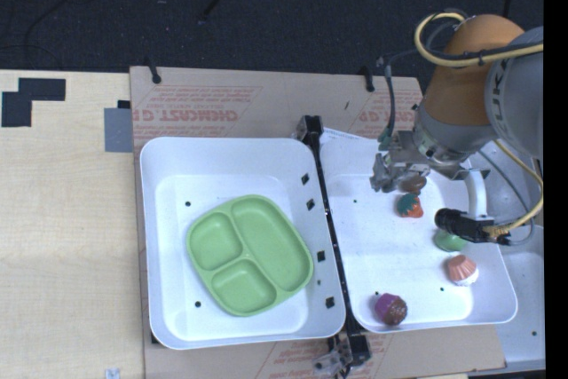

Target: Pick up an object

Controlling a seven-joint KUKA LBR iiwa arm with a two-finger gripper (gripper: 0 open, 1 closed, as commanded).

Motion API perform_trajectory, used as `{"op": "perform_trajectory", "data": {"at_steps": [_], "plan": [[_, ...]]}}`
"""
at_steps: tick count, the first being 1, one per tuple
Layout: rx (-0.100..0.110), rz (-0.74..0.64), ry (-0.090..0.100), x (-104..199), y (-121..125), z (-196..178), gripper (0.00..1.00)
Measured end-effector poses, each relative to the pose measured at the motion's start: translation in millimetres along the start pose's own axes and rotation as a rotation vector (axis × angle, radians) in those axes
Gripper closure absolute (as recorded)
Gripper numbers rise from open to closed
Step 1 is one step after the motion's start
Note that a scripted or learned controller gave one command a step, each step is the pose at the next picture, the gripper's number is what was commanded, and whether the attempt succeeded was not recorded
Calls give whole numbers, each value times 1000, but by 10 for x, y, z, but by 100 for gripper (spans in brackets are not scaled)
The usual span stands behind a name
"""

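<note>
status: pick not yet done, by my reading. my gripper (398, 176) hangs over the upper part of the right bin (373, 248), and nothing visible is lifted with it; from this angle i cannot tell whether it is open or closed. nearest candidate: a small teal-and-orange object (409, 208), lying on the bin floor just below the gripper in the view, close to it, contact unclear. remaining, as i judge it: settle on that piece, close on it, raise it clear. contents, right bin: the teal-and-orange object; a green object (449, 240) near the right wall, partly hidden by my own hardware; a pink-and-white piece (461, 269) just below that one; a dark purple ball (390, 308) by the near rim, well apart from the rest. contents, left bin (169, 191): one light green divided tray (248, 255), three compartments, lying flat and slightly turned, nothing seen in any compartment.
</note>
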State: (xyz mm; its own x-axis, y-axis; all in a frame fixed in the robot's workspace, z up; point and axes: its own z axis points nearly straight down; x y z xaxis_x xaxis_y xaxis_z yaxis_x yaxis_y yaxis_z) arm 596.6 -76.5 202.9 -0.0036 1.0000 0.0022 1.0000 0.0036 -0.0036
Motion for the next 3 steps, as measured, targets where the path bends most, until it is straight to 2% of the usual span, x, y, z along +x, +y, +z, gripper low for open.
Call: {"op": "perform_trajectory", "data": {"at_steps": [1,2,3], "plan": [[-2,-2,0,600,168,-28,100],[-2,0,-1,1078,313,-16,100],[-2,0,0,1619,295,-199,100]]}}
